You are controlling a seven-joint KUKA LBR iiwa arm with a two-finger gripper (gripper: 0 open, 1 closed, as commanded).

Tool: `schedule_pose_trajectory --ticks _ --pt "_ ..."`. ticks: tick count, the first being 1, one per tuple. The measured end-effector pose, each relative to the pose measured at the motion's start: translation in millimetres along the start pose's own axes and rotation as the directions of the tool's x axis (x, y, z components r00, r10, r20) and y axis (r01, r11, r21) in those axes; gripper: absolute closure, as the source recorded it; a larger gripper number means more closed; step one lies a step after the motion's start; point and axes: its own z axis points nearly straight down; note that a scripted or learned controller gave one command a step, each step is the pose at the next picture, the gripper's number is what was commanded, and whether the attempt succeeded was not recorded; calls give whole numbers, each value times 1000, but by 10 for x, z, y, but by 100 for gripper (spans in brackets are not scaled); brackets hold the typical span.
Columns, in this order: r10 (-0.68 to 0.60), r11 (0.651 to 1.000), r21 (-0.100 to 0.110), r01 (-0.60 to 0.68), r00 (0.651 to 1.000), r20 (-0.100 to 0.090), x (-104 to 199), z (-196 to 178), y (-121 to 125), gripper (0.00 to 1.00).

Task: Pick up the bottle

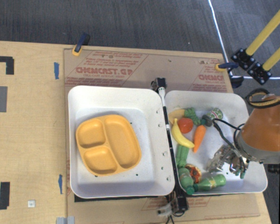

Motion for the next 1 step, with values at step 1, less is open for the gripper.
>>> schedule_pose_trajectory --ticks 1 --pt "-107 994 1 107 994 11 245 -11 496 100"
